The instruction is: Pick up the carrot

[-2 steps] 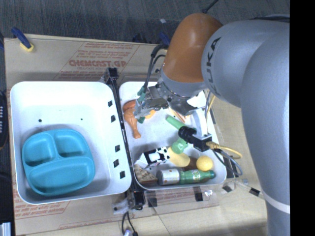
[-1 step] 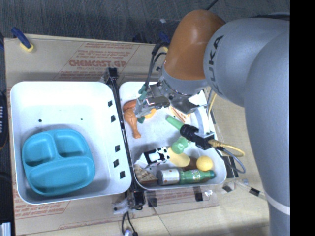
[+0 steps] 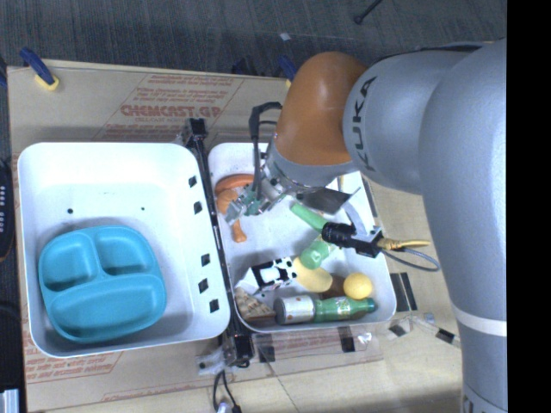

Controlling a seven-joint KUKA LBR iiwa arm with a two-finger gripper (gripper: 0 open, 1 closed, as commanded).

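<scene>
While the grey arm's two-finger gripper (image 3: 250, 200) hangs over the right white bin (image 3: 225, 157), its opening cannot be told.
Low in frame lies a green glass bottle (image 3: 331, 308); mid-left, a blue sectioned plastic tray (image 3: 101, 280); higher, the orange carrot (image 3: 231, 194) sits at that bin's upper-left, just beside the gripper.

"KUKA" stands on the grey arm (image 3: 405, 119); "CHEMCAST GP" is printed red on the cardboard sheet (image 3: 172, 101).

We count: two white bins (image 3: 52, 166) (image 3: 383, 304), one blue divided tray (image 3: 102, 280), one carrot (image 3: 231, 198), one green bottle (image 3: 325, 309), one yellow lemon (image 3: 358, 286), one black-and-white cow toy (image 3: 277, 273).
</scene>
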